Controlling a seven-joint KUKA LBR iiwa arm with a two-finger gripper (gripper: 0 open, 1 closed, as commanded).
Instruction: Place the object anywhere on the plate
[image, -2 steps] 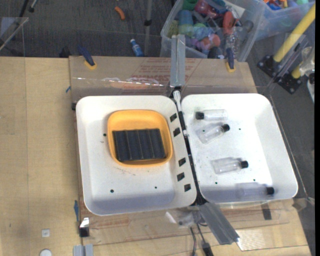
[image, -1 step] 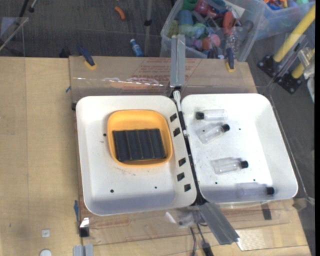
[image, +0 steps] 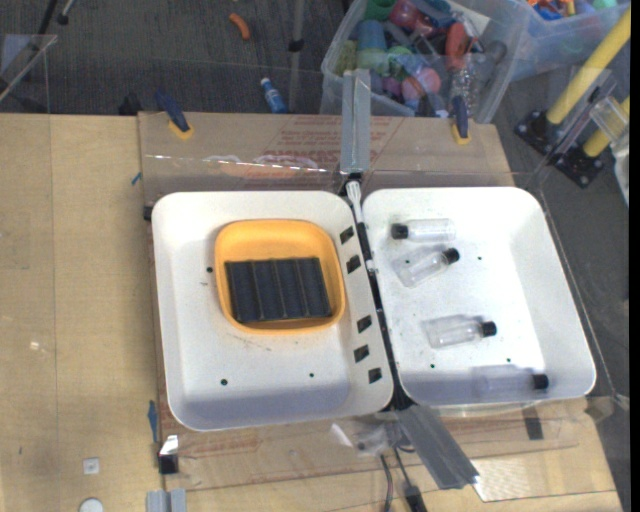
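Note:
An orange-yellow plate (image: 236, 243) lies in the left white bin (image: 190, 360). A dark ribbed rectangular object (image: 277, 290) rests flat on the plate, covering most of its middle. In the right white bin (image: 540, 260) lie several clear plastic bottles with black caps: one at the top (image: 422, 231), one just below it (image: 425, 263), one in the middle (image: 458, 331) and one near the front edge (image: 508, 381).
A grey divider bar (image: 372, 300) with black clips runs between the two bins. A clear box of colourful toys (image: 420, 50) stands behind the bench. Wooden bench surface lies to the left of the bins.

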